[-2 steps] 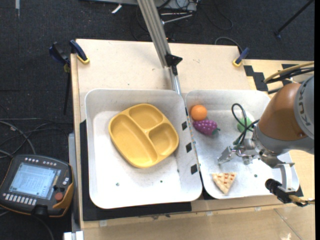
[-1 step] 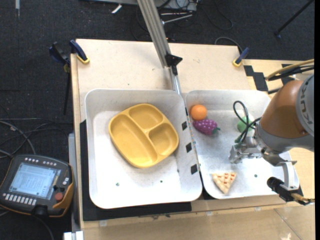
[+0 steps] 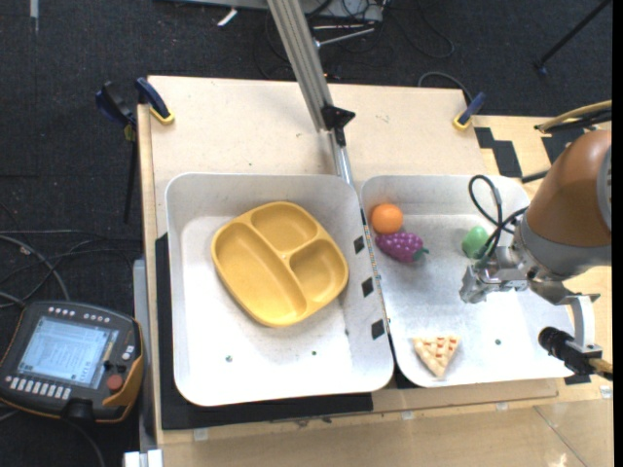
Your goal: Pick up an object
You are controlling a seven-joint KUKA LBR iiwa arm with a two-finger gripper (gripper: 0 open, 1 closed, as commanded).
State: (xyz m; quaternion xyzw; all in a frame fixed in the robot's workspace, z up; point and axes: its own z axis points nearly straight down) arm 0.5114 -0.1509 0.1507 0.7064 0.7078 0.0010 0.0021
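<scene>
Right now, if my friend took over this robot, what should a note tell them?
Pincer: low over the right bin, beside the green toy; I cannot tell if it is open or shut, and I see nothing held in it.
Right bin: orange ball and purple grapes touching near the divider, pizza slice near the front.
Left bin: yellow divided plate.
Done: nothing picked up yet.
Left: grab one object and lift it.

yellow tray (image 3: 279, 261), orange ball (image 3: 386, 218), purple grapes (image 3: 400, 246)
</scene>
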